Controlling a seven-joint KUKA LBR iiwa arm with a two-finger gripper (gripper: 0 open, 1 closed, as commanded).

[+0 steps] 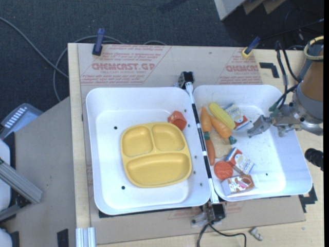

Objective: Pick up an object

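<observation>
Two shallow white bins sit side by side on the desk [154, 66], which is covered with a brown printed sheet. The left bin [103, 107] carries a yellow divided tray [156, 155] with three compartments, and a small red object [178, 120] lies just beyond the tray's far right corner, near the divider between the bins.

The right bin [293, 179] holds a scatter of play food. Along its left side an orange carrot [205, 121] lies beside a yellow corn cob [221, 115], with a second orange piece [222, 128] just beside them. A thin orange stick [210, 152] lies nearer along the left wall. A small printed packet [238, 118] rests to the right of the corn. Toward the near end are a red tomato-like piece [223, 170], a red-and-white carton [241, 162] and another printed packet [239, 184].

The arm reaches in from the right, and its gripper [259, 126] hangs over the middle of the right bin, to the right of the carrot and corn. Nothing shows between its tips, and whether it is released or clenched cannot be told from this view
</observation>
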